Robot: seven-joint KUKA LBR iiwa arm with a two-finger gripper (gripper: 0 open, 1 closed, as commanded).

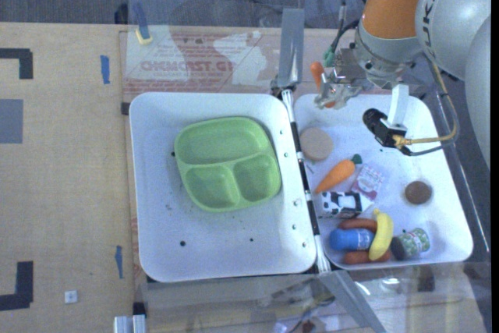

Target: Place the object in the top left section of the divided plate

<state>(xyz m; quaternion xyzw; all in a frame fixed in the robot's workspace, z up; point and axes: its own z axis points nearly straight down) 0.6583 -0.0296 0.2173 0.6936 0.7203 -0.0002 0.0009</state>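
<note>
A light green divided plate (pixel 178 146) lies in the left bin (pixel 152 207), with one long section at the back and two smaller ones at the front. My gripper (pixel 335 92) hangs over the back left corner of the right bin (pixel 446 168), just behind a round tan disc (pixel 316 143). A small orange piece (pixel 316 72) shows beside the gripper; I cannot tell whether it is held. In front of the disc lies a toy carrot (pixel 336 175).
The right bin also holds a black-and-white cow toy (pixel 341 203), a blue can (pixel 345 239), a banana (pixel 382 235), a green-labelled can (pixel 414 242), a brown disc (pixel 419 193) and a clear wrapper (pixel 371 179). A black cable part (pixel 379 126) hangs from the arm.
</note>
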